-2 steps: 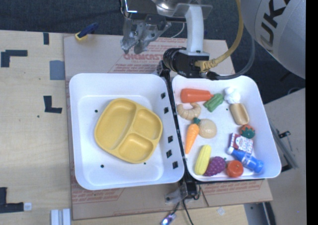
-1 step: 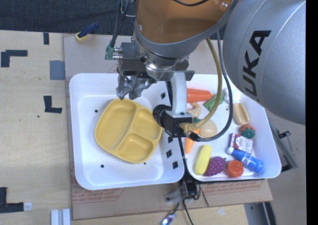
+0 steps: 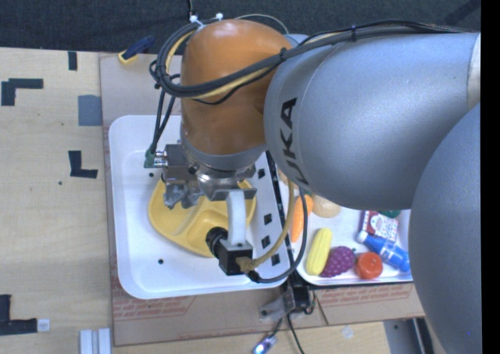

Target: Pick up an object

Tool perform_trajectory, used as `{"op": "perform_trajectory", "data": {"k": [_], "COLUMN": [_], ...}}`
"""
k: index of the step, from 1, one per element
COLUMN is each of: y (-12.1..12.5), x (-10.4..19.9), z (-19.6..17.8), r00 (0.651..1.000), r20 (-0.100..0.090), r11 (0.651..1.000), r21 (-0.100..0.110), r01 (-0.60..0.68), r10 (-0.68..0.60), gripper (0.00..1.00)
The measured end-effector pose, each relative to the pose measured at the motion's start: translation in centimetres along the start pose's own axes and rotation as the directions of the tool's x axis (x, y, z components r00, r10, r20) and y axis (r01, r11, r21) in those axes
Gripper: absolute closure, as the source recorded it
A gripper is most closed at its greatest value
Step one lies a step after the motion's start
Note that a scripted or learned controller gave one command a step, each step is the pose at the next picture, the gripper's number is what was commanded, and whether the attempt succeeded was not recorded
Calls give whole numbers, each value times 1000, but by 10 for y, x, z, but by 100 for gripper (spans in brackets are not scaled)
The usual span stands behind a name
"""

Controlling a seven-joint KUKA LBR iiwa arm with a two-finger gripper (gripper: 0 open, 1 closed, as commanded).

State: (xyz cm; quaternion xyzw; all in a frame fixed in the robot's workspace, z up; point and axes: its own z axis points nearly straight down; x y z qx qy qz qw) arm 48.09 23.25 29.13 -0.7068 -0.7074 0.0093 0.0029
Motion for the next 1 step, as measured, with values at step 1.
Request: {"op": "perform_trajectory", "data": {"k": [1], "y": [-2], "x": [-2], "z": [-254], "r00": [1000], "r20": [-17], "r11": [999], "r21": [-33], "r01": [3], "r10": [-3], "gripper": [100]}}
